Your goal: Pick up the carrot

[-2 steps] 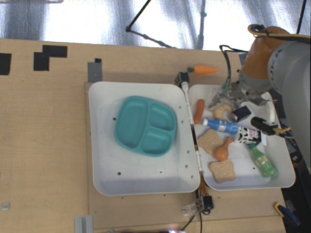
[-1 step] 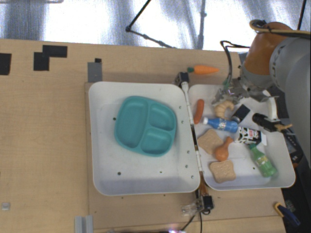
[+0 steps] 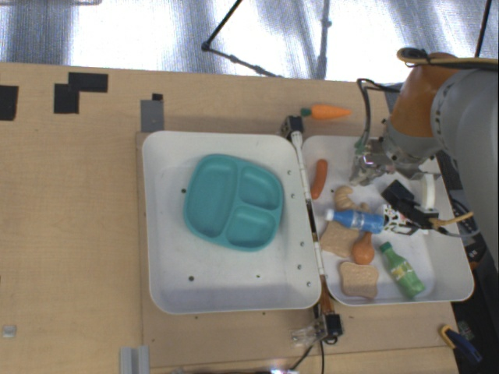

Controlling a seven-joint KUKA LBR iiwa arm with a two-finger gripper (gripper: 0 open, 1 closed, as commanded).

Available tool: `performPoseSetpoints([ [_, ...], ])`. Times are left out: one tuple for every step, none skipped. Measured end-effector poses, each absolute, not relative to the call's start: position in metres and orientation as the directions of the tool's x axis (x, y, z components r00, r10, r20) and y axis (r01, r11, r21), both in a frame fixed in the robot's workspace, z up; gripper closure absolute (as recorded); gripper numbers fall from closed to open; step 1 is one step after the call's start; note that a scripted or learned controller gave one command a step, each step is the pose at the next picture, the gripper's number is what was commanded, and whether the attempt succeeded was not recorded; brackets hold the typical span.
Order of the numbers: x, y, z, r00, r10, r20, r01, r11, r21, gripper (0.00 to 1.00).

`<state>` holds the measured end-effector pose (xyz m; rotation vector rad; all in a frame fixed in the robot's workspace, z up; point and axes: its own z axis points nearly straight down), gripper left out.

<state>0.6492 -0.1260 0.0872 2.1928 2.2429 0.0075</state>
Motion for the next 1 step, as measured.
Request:
performPoseSetpoints([
  [0.649, -0.1261, 0.0868, -0.023, 1.0, -0.001, 1.0, 0.023, 0.006, 0.0],
])
